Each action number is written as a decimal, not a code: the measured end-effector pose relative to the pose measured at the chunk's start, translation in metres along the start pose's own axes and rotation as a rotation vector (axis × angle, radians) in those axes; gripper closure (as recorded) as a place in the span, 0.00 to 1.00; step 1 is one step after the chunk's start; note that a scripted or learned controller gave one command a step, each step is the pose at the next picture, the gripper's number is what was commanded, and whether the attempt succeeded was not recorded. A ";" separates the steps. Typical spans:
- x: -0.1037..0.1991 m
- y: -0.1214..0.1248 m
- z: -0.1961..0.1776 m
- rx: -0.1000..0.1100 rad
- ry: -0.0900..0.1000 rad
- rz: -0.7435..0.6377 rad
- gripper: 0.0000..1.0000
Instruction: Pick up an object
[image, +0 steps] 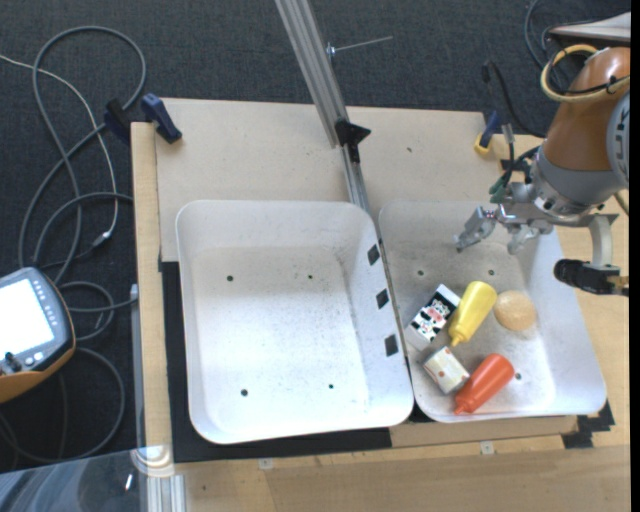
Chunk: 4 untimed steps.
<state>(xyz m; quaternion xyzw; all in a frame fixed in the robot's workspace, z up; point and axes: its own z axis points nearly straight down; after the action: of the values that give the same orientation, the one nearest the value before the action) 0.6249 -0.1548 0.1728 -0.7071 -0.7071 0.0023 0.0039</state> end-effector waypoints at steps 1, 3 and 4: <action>-0.001 0.000 0.043 -0.001 0.000 0.000 0.00; -0.010 0.006 -0.022 -0.016 -0.004 0.000 1.00; -0.010 0.007 -0.035 -0.014 -0.004 -0.001 1.00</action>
<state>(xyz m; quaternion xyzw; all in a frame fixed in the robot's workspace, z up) 0.6325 -0.1645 0.2079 -0.7067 -0.7075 -0.0013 -0.0022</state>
